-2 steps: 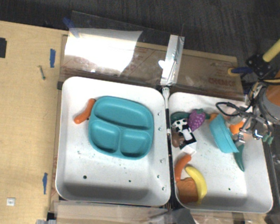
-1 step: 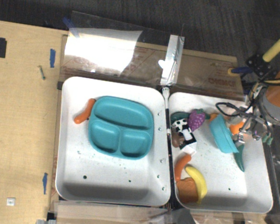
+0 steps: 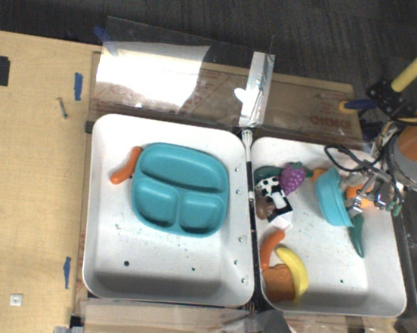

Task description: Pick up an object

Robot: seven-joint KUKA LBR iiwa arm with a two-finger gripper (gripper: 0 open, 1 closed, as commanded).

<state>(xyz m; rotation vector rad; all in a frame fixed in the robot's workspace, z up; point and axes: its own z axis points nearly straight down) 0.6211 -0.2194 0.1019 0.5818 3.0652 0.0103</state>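
Right bin: banana, grapes, blue cup all lying inside. Gripper beside cup; finger opening indiscernible. Nothing lifted; pickup pending.

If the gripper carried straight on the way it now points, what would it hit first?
Probably the teal cup in the right bin, lying just left of the gripper; depth is unclear from this slanted view.

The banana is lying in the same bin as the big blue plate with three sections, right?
Not quite. The camera view shows the yellow banana in the right white bin, near its front edge beside an orange round fruit. The big teal plastic plate with three sections sits in the left white bin.
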